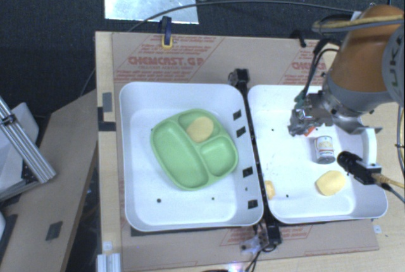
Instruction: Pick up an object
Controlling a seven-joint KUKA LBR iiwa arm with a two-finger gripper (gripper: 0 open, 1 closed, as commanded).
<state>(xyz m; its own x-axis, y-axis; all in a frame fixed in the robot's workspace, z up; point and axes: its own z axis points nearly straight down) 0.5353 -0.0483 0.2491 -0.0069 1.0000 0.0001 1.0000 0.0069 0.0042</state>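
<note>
My gripper [302, 123] hangs low over the middle of the right bin [278, 106], reaching in from the right. A small white jar with a dark label [324, 148] lies just to its lower right, apart from it. A pale yellow lump [331, 183] rests near the bin's front right. A smaller yellow piece [270, 189] sits by the bin's front left wall. Something small and red [311, 131] shows right under the gripper; I cannot make out what it is.
The left bin [142, 201] holds a green divided plate [180, 163] with a yellow lump [200, 129] in its upper compartment. A black divider with clips [248, 138] runs between the bins. The grey arm [364, 68] covers the right bin's far right corner.
</note>
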